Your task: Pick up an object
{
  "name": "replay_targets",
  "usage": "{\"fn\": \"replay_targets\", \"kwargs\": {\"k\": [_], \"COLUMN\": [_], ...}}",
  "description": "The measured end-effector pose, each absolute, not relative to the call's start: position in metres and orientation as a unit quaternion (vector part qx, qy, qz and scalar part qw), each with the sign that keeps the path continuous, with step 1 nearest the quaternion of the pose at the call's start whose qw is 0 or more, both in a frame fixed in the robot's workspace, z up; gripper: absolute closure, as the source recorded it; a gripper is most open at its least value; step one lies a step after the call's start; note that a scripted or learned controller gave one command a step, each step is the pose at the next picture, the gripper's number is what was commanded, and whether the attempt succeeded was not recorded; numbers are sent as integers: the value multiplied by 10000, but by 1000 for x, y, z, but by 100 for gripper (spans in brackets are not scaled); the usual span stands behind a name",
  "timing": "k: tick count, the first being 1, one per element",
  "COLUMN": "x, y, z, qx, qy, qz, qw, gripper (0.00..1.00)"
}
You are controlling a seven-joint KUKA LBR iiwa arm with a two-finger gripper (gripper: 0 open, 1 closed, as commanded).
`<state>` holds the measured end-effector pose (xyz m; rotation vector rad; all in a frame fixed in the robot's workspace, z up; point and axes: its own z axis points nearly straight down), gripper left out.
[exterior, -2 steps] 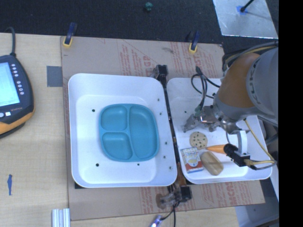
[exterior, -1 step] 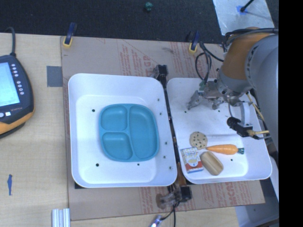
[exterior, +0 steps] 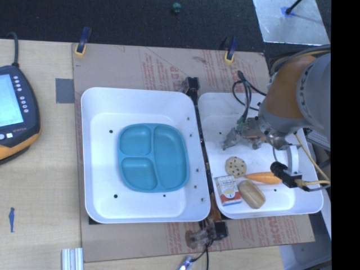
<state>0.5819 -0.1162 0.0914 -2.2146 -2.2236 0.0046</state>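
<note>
I see a wood surface (exterior: 39,190) with cardboard (exterior: 140,66), 2 bins (exterior: 95,151), dark floor (exterior: 140,10) behind. End effector (exterior: 233,139) low in the right bin (exterior: 216,108); grip I can't tell.

Two bins side by side on the tabletop (exterior: 45,167). In the left bin (exterior: 95,151), a divided plate (exterior: 153,156), right in the middle. In the right bin (exterior: 216,114), toward the lower part of the frame: a cookie (exterior: 235,166), a carrot (exterior: 262,178) to its right, a small box (exterior: 228,190) below, a bread roll (exterior: 252,194) just beside the box. Above the cookie, the claw (exterior: 239,136). At the far left edge, a handheld screen (exterior: 14,111).
</note>
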Motion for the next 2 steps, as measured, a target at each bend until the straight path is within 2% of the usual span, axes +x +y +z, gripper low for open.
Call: {"fn": "replay_targets", "kwargs": {"k": [1, 2], "x": [518, 534], "y": [-110, -98], "z": [91, 92], "qx": [-7053, -7048], "qy": [-7089, -7094], "qz": [16, 14], "qw": [16, 7], "gripper": [0, 0]}}
